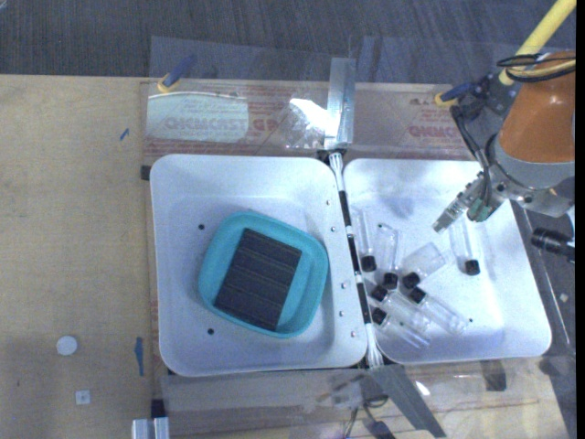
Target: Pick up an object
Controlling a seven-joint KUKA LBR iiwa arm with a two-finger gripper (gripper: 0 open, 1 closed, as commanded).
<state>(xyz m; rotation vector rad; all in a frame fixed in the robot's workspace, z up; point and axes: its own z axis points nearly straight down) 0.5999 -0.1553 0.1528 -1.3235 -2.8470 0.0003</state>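
The claw (464,207) hangs over the upper right part of the right bin (521,337), pointing down and left off the grey arm (535,126) with its orange band. Too blurry to say whether it's released or clenched, and I can't make out anything in it.

Just below and left of it sits a loose heap of clear plastic vials (411,295) with black caps, lying on their sides on the bin floor, some touching. One black cap (471,267) sits apart, to the right.

The left bin (174,245) holds a teal tray (265,274), slightly turned, with a dark ribbed block (259,277) inside. Both bins sit on the wooden bench (64,227).
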